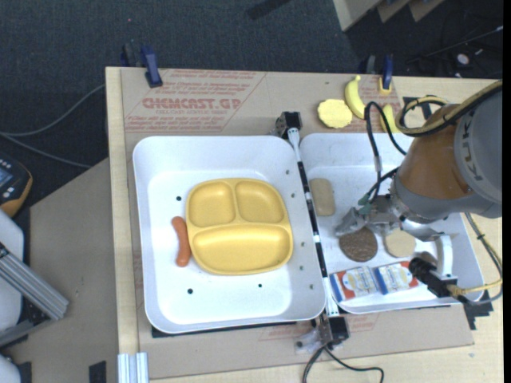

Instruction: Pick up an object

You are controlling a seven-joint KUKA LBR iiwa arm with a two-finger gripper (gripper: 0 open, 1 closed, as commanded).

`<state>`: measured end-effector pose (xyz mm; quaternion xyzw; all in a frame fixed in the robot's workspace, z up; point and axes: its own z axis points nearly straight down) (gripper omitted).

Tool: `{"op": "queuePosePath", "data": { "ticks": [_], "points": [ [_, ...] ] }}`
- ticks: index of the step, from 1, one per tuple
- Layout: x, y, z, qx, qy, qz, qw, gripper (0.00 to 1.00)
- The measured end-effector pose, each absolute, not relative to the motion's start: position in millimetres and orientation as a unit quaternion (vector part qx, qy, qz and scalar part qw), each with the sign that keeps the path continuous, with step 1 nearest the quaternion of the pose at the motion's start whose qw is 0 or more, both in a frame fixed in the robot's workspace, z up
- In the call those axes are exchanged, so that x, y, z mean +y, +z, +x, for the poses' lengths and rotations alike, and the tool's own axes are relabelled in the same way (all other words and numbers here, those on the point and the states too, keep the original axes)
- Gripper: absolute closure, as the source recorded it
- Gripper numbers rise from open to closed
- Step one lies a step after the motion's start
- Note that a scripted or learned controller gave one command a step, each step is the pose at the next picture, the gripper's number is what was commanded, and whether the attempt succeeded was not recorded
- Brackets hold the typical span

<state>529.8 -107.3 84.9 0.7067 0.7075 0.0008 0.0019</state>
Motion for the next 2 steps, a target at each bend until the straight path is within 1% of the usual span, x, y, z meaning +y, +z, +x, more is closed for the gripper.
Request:
{"op": "queuePosePath", "data": {
  "ticks": [1, 2],
  "points": [
    [-177, 86, 618.3, 0.707, 0.0008, 0.707, 0.005, 0.0],
    [-99, 99, 658.7, 0.71, 0.0028, 0.704, 0.002, 0.0]
  ]
}}
